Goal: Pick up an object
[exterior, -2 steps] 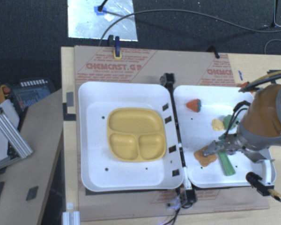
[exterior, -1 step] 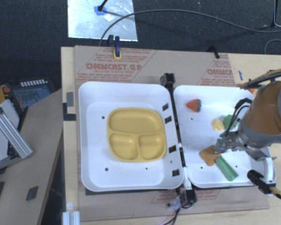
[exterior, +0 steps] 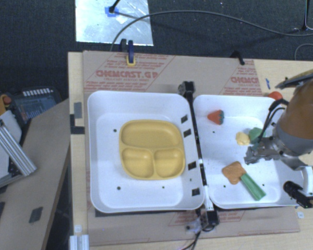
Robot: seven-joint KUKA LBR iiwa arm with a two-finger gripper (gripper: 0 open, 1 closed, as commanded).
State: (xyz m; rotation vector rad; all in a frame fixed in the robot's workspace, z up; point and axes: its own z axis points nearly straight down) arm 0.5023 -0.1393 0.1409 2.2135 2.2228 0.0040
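The bench [exterior: 161,66] carries a cardboard sheet printed with red lettering, and on it sit two shallow white bins side by side. The left bin [exterior: 101,139] holds a yellow compartment tray [exterior: 151,148] with one wide section at the far side and two smaller ones nearer the camera. The right bin [exterior: 219,197] holds the loose pieces.

The arm [exterior: 302,119] comes in from the right, its orange band above the grey wrist, and hangs over the right bin's right half. The gripper [exterior: 254,155] sits low near the middle of that bin; the claw is dark and blurred, so I cannot tell how wide it stands, and nothing can be made out between its tips.

A green stick-shaped toy [exterior: 253,186] lies near the front of the right bin, its long axis running diagonally from upper left to lower right. Its upper end touches a tan flat piece [exterior: 233,171]. Just beside the claw are a green object [exterior: 255,134] and a small pale yellow piece [exterior: 242,138]. A red and green strawberry-like toy [exterior: 215,117] lies well apart, toward the far left of that bin.
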